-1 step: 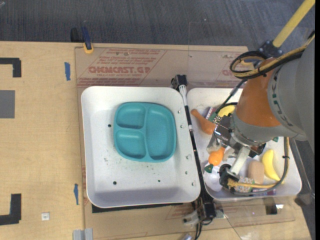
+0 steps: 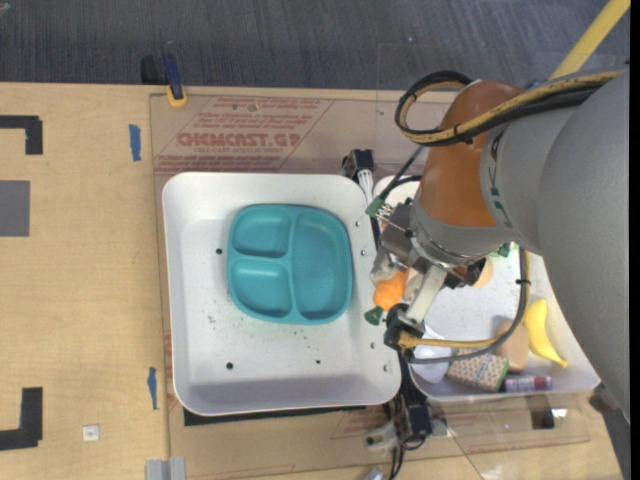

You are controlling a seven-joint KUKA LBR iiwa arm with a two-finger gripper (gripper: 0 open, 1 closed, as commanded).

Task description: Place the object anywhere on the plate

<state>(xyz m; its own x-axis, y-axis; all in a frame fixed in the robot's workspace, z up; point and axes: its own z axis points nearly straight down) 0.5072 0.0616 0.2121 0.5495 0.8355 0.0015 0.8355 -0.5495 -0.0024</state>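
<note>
A teal plate (image 2: 290, 263) with three compartments lies in the left white bin (image 2: 200, 368), and nothing is on it. My gripper (image 2: 392, 273) hangs over the wall between the two bins, just right of the plate's right edge. An orange object (image 2: 387, 291) with a small green end (image 2: 373, 315) sits right against the gripper's lower side, above the left rim of the right bin. The arm's body hides how the gripper meets the orange object.
The right bin (image 2: 470, 313) holds a yellow banana (image 2: 541, 330), a speckled tan block (image 2: 479, 371), a pink-and-purple pen-like item (image 2: 525, 381) and a tan piece (image 2: 516, 346). The grey arm covers that bin's upper half. Cardboard surrounds the bins.
</note>
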